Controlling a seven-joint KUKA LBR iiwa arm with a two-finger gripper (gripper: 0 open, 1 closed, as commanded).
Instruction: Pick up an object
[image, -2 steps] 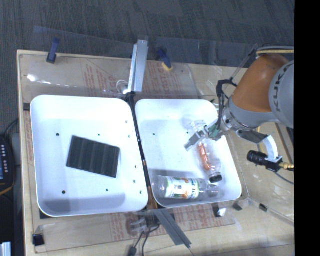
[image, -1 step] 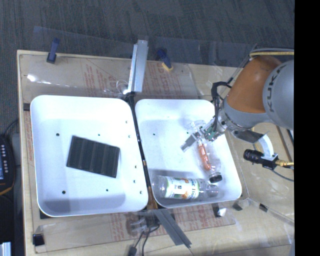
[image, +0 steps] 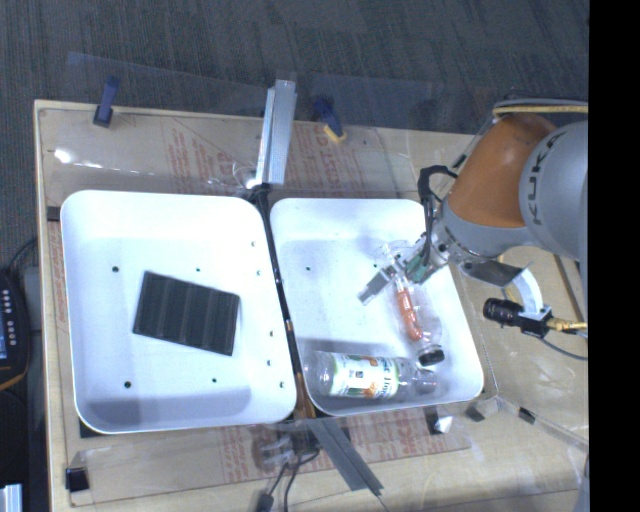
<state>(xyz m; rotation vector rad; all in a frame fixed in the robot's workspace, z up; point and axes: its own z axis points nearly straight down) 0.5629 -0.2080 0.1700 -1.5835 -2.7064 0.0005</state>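
A: Looking at the jaws (image: 392, 272) first: they sit low over the right bin (image: 300, 330), toward its far right part, hanging from the grey arm (image: 520, 200) that comes in over the bin's right rim.

B: Are they wide or narrow?

A: I cannot tell. The metal parts there are small and blurred, with a green spot beside them, and nothing shows clearly between them.

B: What lies closest?

A: A slim clear tube with orange contents (image: 411, 312), just below the jaws. It runs along the bin's right side toward the near edge and ends in a dark cap. Whether the jaws touch its upper end, I cannot tell.

B: And further out?

A: A clear plastic bottle with a green and white label (image: 368, 376) lies on its side along the right bin's near edge, its neck pointing toward the near right corner, close to the tube's dark cap.

B: The other bin?

A: The left bin (image: 90, 250) holds a flat dark ridged rectangle (image: 187, 313), lying slightly askew near its middle, well apart from everything else.

B: Outside the bins?

A: Both bins rest side by side, rims touching, on the surface (image: 60, 150). A metal bar (image: 276, 130) stands at the far edge where the bins meet.
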